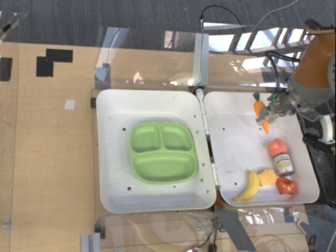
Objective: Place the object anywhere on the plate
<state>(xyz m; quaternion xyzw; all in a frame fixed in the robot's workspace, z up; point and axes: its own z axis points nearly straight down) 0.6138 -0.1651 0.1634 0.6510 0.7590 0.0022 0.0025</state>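
The jaws (269, 114) meet the carrot (260, 114) at its right side; whether they grip it I cannot tell. The carrot stands lengthwise, leafy end up, near the right bin's (231, 156) back wall. The green plate (163, 152) lies well apart in the left bin (113, 156), across the 2 bins' shared rim, unobstructed.

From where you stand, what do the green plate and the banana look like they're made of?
The green plate looks like moulded plastic: one even lime colour, smooth matte surface, rounded dividers forming three compartments. The banana seems a plastic toy: uniform yellow with a faint sheen and no brown marks, though real fruit can't be ruled out.
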